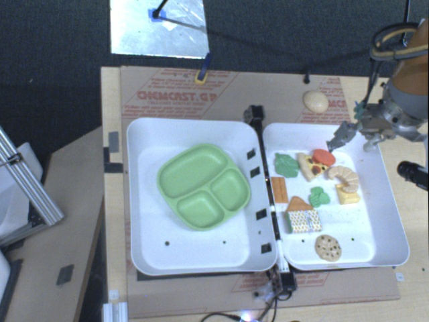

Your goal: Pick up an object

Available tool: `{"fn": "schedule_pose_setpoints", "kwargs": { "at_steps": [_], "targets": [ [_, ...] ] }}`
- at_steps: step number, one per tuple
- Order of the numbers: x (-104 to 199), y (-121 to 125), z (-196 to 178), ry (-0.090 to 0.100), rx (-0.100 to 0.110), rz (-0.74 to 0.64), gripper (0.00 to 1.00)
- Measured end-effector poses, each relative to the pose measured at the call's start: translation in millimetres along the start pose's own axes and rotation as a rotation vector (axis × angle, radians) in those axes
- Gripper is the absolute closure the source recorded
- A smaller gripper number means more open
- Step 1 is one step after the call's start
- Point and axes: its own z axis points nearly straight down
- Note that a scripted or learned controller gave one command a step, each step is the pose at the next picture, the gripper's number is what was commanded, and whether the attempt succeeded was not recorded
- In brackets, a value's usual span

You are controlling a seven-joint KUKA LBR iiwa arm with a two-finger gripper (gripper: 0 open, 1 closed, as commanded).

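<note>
The right bin holds several toy foods: a red tomato, a pizza slice, a green leaf, a croissant, a yellow cheese piece, a small green sprig, an orange cracker, a patterned block and a cookie. My gripper hangs over the bin's far right corner, just above and right of the tomato. Its fingers are spread open, the left fingertip close to the tomato, with nothing between them.
In the left bin lies a green divided plate. A beige ball rests on the cardboard behind the right bin. A black divider runs between the bins. The arm's grey body fills the upper right.
</note>
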Motion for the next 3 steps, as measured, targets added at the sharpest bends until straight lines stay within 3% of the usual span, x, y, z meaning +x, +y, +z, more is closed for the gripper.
{"fn": "schedule_pose_setpoints", "kwargs": {
  "at_steps": [1, 3],
  "targets": [
    [0, 2, -7, -0.002, -0.012, -0.002, 0.00],
    [-4, 12, 100, -0.001, -0.009, 0.000, 0.00]
  ]
}}
